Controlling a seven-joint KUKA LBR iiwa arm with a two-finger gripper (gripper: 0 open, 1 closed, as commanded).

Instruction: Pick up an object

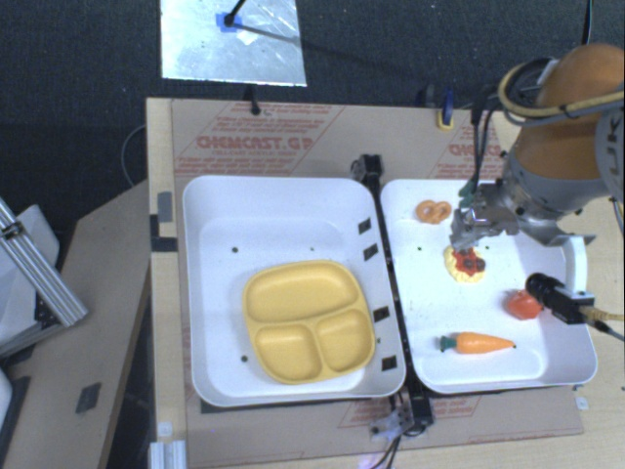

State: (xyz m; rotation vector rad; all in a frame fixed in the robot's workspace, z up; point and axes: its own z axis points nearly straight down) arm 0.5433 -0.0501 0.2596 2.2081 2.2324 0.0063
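In the right bin (430,360) lie a small yellow round toy with red topping (466,264), a pretzel (433,210), a red tomato-like piece (523,304) and an orange carrot (476,342). My gripper (473,234) hangs right over the yellow round toy, its tips close above the red topping. Nothing is seen held between them.
The left bin (220,223) holds a yellow divided plate (308,318). A black divider strip (384,262) runs between the two bins. A shiny square sheet (231,27) lies beyond the bench at the back. The grey and orange arm (566,135) covers the right bin's far right corner.
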